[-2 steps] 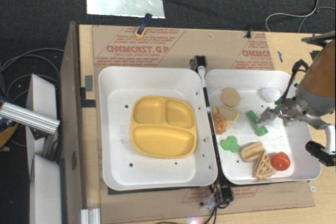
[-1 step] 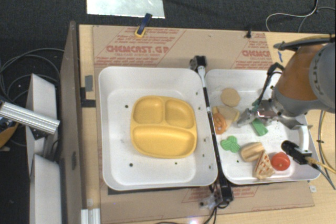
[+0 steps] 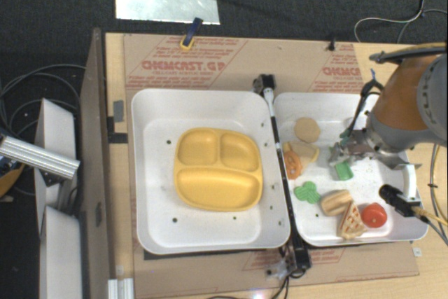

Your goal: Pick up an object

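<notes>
The right bin (image 3: 329, 98) holds several toy foods. They are a round tan cookie (image 3: 306, 128), a pale yellow wedge (image 3: 305, 150), an orange carrot piece (image 3: 292, 165), a green broccoli (image 3: 305, 191), a bread roll (image 3: 336, 202), a pizza slice (image 3: 350, 220) and a red tomato (image 3: 374, 216). My gripper (image 3: 343, 154) is low in the middle of this bin. It is right above a small green block (image 3: 342, 170), which pokes out beneath it. Nothing shows whether the block is gripped.
The left bin (image 3: 150, 150) carries a yellow divided plate (image 3: 215, 169). A black divider rail (image 3: 278, 157) runs between the bins. My grey arm with its orange band (image 3: 402, 91) crosses the right bin's far right side. Cables lie at the right edge.
</notes>
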